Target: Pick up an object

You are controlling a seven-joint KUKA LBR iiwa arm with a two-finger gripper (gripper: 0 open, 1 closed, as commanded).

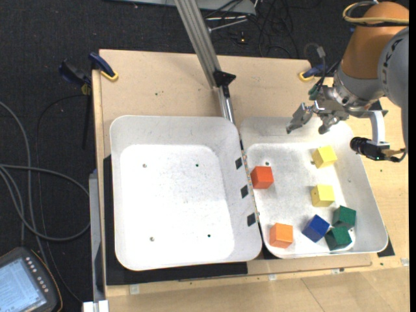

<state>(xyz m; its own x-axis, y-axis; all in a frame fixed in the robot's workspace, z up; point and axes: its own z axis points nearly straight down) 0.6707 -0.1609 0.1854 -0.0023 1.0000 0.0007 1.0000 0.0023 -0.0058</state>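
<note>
Nothing is picked yet: the gripper (pixel 311 121) hovers over the right bin (pixel 370 194), fingers apart and empty, blocks untouched.

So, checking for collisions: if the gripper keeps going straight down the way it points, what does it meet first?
Probably the right bin's bare floor near its far rim; the gripper hangs there. Depth is uncertain.

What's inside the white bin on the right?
Inside the right bin lie seven blocks: two orange blocks, two yellow blocks, a blue block and two green blocks. Whatever is beneath them is covered.
</note>
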